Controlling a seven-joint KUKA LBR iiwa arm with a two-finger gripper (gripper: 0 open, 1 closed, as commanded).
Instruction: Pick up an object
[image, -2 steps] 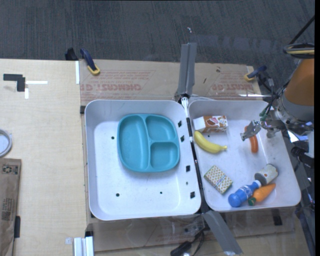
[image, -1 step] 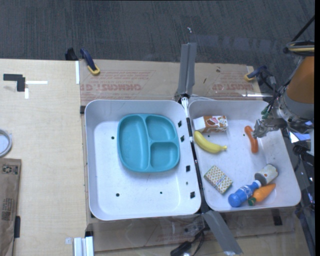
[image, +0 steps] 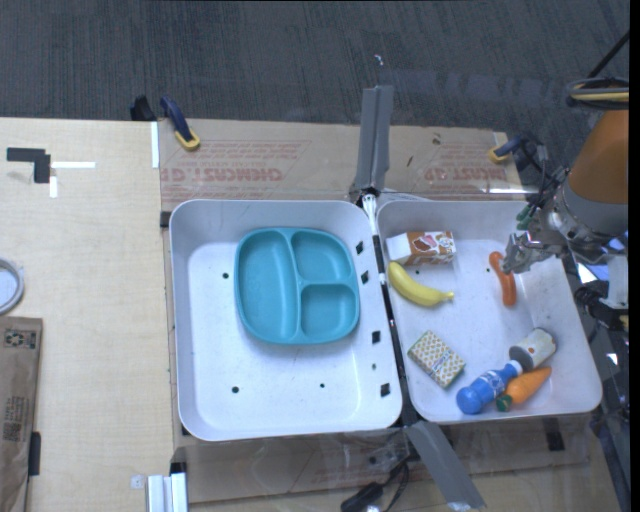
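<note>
1. While the gripper (image: 515, 258) hung at the right of the frame over the right bin (image: 470, 400), it sat just above the orange-red piece (image: 507, 280); whether it was spread or pinching, cannot tell.
2. Banana (image: 418, 287) and carton (image: 424, 247) lay near, to the left.
3. Risk, as a judgement: the thin piece lay close to the bin's right wall, so an off-centre close could roll it away or clip the wall.

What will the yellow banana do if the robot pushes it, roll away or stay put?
The banana lies on its curved side in the right bin, so it would probably slide or spin rather than roll far. Its skin looks smooth, so fingers might slip. It looks stiff, so it likely won't flop.
</note>
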